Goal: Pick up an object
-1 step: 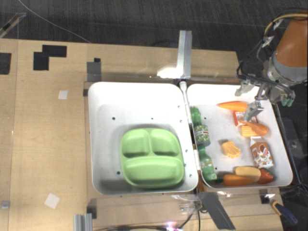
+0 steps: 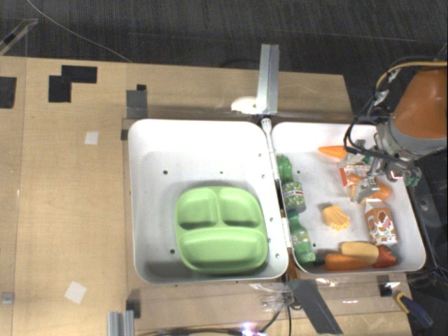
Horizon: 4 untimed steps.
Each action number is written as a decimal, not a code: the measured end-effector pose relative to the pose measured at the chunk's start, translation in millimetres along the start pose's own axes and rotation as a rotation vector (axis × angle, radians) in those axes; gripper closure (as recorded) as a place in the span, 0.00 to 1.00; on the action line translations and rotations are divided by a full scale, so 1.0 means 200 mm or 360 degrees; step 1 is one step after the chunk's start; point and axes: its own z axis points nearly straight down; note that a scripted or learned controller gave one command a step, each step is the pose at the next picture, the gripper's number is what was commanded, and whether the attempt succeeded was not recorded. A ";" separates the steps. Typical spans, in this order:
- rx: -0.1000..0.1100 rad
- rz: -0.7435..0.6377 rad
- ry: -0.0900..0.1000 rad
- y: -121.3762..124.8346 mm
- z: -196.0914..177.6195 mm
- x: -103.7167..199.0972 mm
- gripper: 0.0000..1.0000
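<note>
The pincer (image 2: 364, 180) is down in the right bin (image 2: 420, 254), among a small crowded heap: an orange-and-white packet (image 2: 355, 171) sits right under it, and a small orange piece (image 2: 383, 191) lies just beside it toward the near side. I cannot tell how the pincer stands, nor whether anything is actually caught in it.

That packet looks like the likeliest target. The main risk is that, being flat and slick-looking, it could slide out or be pushed aside, and the small orange piece touching it could be nudged or dragged along.

Just nearer than the pincer lies a red-and-white pouch (image 2: 380, 226); to its left, a yellow ridged piece (image 2: 337, 218). A carrot (image 2: 332, 152) lies on the far side, close by. Along the near wall rest a yellow roll (image 2: 359, 249) and a red pepper (image 2: 348, 262). 2 green bottles (image 2: 292, 194) line the divider. Well to the left, the other bin (image 2: 140, 187) holds a green tray (image 2: 220, 228).
</note>
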 end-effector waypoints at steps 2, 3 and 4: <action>0.0000 -0.0040 0.0002 0.05 0.08 0.48 0.00; -0.0007 -0.0041 -0.0005 0.52 0.08 0.30 0.00; 0.0000 -0.0047 -0.0031 0.51 0.00 0.28 1.00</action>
